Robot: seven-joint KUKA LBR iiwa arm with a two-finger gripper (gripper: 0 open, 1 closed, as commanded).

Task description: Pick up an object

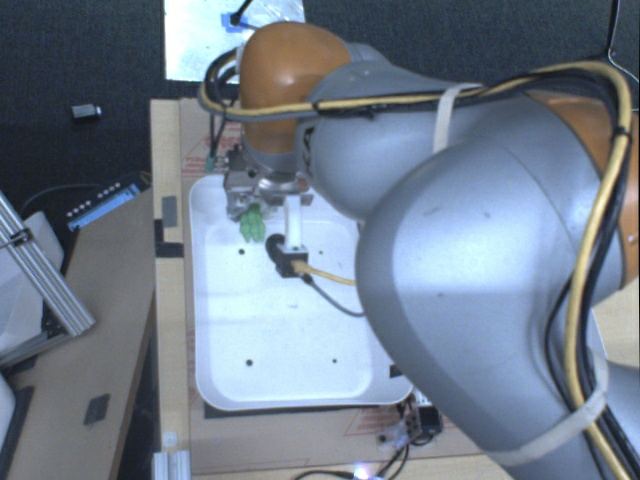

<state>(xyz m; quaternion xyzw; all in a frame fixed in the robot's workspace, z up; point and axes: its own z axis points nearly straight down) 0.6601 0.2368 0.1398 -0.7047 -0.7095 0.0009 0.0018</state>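
Note:
A small green object [252,226] is at the far left of the left white bin [225,368]. It sits directly under the metal end of my gripper [262,216], touching it or nearly so. The view does not settle whether the object is gripped or just lies beneath the gripper. The orange band [285,63] and the grey wrist hang over the bin's far edge. A white bar with a black end piece [289,262] and a yellow cable [330,278] hangs beside the green object.
The big grey arm [480,268] covers the right half of the view and the right bin. The left bin's white floor is bare in the middle and near part. A cardboard rim [170,298] runs along the bin's left side.

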